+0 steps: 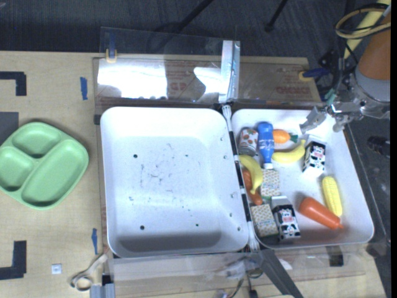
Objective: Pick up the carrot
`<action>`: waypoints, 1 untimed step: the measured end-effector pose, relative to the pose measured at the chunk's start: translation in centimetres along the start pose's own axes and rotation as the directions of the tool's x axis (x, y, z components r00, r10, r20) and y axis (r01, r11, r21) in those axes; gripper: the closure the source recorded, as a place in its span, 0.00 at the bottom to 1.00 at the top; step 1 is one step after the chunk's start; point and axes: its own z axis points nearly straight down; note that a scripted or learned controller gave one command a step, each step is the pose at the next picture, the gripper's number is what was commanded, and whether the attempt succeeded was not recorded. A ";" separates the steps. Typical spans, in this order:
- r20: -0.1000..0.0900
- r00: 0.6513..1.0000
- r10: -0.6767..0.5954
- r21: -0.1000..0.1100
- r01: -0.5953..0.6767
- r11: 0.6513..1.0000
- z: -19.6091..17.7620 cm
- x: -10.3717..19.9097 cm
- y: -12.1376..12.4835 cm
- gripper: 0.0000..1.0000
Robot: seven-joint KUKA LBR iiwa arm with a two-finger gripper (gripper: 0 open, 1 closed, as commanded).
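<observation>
The arm (377,73) runs off the right edge; its gripper (322,118) is too blurry to read — the can (248,140) label is too tiny too.

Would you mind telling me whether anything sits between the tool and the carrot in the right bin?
Partly, yes. The tool is above the bin's far right corner, and the carrot lies near the front. Between them sit a small cow-print carton and a corn cob, which lies close beside the carrot.
</observation>
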 end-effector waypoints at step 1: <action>-0.002 1.000 0.019 0.002 -0.019 1.000 -0.4 3.0 0.2 0.00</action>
